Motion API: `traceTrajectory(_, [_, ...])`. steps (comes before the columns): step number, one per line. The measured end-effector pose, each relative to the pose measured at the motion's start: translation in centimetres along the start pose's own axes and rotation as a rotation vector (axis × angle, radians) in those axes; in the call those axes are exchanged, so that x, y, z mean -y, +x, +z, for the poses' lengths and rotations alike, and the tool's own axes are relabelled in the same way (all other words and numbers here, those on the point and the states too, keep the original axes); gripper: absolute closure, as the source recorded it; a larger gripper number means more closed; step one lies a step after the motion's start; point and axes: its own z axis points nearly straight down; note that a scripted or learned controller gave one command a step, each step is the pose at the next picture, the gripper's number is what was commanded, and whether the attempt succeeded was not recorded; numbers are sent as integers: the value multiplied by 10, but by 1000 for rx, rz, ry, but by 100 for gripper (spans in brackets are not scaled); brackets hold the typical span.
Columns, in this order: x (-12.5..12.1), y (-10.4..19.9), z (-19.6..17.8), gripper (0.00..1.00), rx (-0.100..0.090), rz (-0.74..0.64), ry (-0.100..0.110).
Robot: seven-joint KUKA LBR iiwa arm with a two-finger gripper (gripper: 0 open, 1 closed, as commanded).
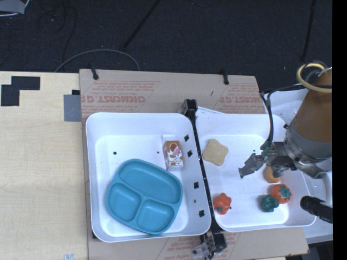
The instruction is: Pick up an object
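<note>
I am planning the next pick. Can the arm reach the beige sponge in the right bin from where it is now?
Probably yes. The beige sponge lies alone in the right bin, with bare floor between it and the gripper, which hangs just to its right. Nothing stands in the way.

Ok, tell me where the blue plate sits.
In the camera view, the blue plate lies in the left bin, toward its front, just below the small carton.

camera view: fixed overhead | slanted downward | both white bins (92,145) framed | arm (317,123) from right
</note>
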Motion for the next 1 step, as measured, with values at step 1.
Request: traceTrajectory(1, [-1,0,-3,0,1,-1,-8])
